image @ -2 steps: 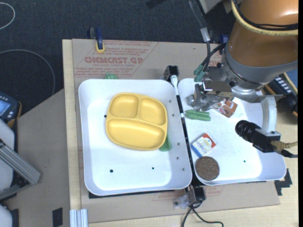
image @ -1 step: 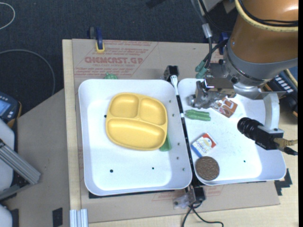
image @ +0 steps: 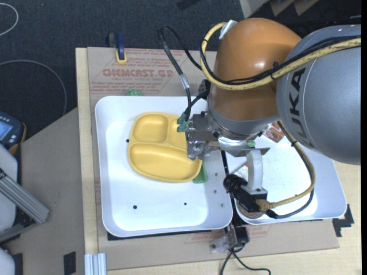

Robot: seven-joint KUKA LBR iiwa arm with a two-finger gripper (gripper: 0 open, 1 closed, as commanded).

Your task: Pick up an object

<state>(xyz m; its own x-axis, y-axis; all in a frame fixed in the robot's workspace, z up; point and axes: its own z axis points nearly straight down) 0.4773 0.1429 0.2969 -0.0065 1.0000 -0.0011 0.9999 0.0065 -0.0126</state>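
Yellow divided plate point(image: 157, 148) sits in left bin point(image: 114, 171), claw point(image: 195, 145) at its right edge, grip state can't tell; plate looks light, stiff, slick plastic, so I'd pinch the rim, not the face.

One fixed camera, high above the worktop point(image: 86, 153), angled down on both white bins point(image: 114, 211), arm point(image: 321, 96) close under lens.

KUKA arm point(image: 321, 85): grey casing w/ big glossy orange dome point(image: 252, 56) at wrist. Black lettering partly visible on grey shell. Yellow-black braided cable point(image: 298, 59) loops over dome; thin black wires alongside. Metal gripper block point(image: 198, 136) w/ green bits.
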